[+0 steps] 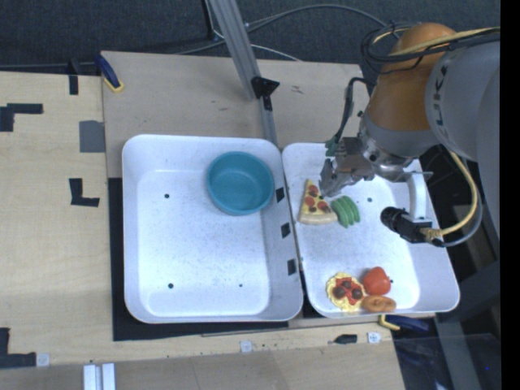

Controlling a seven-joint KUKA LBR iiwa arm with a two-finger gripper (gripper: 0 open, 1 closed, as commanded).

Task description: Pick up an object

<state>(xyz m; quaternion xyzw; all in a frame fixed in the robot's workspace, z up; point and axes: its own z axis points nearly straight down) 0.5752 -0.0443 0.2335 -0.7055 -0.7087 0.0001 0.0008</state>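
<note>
Camera view, read left to right from the divide between the two bins: well left of it a blue bowl [240, 182] sits in the left bin [154, 242], toward its far side, while just right of it, in the right bin [435, 287], a pizza slice [314, 205] lies touching a green vegetable [347, 210]. The claw [331, 187] hangs right above that pair, at the slice's upper right edge; whether it is released or clenched cannot be told. Farther right, toward the near rim, lie a second pizza piece [345, 290], a tomato [376, 280] and an orange piece [379, 304].
</note>
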